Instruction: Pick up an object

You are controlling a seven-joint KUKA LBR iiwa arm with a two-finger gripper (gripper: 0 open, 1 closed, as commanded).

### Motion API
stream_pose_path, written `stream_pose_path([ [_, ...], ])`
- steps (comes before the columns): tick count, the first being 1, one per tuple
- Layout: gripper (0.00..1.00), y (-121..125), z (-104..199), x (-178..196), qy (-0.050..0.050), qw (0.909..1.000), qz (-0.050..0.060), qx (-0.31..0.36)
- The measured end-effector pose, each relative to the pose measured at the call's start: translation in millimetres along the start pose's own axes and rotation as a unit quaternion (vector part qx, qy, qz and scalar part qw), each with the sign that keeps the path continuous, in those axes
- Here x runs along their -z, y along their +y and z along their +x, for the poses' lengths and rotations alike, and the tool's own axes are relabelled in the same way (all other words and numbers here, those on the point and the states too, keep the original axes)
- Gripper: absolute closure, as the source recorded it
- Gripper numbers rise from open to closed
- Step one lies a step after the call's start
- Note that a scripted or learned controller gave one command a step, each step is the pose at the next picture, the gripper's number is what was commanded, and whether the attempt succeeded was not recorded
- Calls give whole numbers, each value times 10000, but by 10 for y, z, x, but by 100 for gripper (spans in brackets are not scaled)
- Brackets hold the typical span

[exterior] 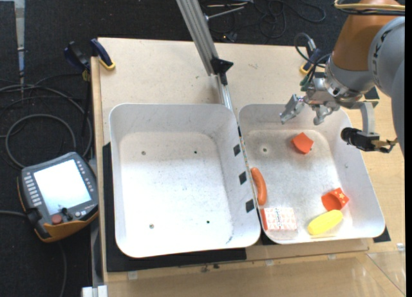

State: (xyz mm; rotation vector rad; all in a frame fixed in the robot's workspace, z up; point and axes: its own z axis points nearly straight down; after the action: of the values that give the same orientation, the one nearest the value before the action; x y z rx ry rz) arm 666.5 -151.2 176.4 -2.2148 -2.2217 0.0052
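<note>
My gripper [304, 113] hangs over the far edge of the right bin [360, 180], its two fingers spread open with nothing between them. Just below and slightly right of it lies an orange block [302, 143]. An orange sausage-shaped piece [259, 185] lies along the bin's left wall. Near the front sit a white and pink box [280, 219], a yellow lemon-like object [325, 222] and a red-orange block [335, 199].
The left bin [129, 128] stands beside the right one, sharing a middle wall. A slanted metal rail [199, 28] runs from the top down to the bins' junction. A teach pendant [58, 194] lies off the bench at left. Cables hang near the wrist.
</note>
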Motion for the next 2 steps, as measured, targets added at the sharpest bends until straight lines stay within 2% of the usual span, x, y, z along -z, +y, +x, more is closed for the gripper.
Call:
stream_pose_path([
  [1,0,31,101,-518,-2,10000,-6,3],
  [2,0,84,99,-743,-31,9999,-114,12],
])
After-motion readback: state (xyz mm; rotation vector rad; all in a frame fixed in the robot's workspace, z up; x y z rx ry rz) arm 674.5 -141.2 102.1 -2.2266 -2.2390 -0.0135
